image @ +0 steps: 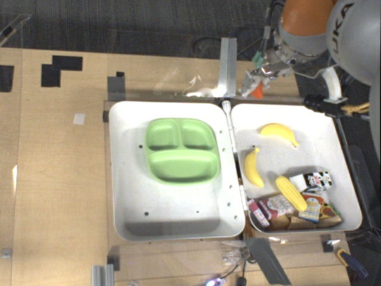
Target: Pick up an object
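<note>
The gripper is hanging beyond the right bin's far-left corner (how far it is open, and whether it has anything, I cannot tell). Inside that bin, one banana is lying near the far edge, another banana along the left wall, corn among packets at the near edge. A green tray is sitting in the left bin.

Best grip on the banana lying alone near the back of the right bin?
Take that banana across its thick middle, coming straight down from above. It lies flat with bare bin floor all round, so fingers can likely close over the narrow width; the tapered ends would probably slip.
</note>
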### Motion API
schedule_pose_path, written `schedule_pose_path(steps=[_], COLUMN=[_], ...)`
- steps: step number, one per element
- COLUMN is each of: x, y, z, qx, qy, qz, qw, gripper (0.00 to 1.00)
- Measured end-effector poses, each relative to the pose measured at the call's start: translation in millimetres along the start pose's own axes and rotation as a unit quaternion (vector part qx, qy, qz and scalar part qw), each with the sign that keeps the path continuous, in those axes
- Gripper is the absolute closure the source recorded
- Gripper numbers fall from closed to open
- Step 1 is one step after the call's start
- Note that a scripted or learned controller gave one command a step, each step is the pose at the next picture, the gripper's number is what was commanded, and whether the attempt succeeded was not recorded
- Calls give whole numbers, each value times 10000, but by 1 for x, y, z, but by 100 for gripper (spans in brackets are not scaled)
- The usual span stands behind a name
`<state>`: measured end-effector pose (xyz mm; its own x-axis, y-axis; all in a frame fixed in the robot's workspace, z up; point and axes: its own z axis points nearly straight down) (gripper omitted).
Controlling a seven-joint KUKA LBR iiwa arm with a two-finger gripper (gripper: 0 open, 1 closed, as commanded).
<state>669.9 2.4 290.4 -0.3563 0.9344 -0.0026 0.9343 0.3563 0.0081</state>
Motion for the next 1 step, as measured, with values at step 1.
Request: schedule_pose_path(steps=[1], x=[37], y=[-90], z=[86], qx=[20], qy=[13], qz=[-736], qw=[9973], gripper=[100])
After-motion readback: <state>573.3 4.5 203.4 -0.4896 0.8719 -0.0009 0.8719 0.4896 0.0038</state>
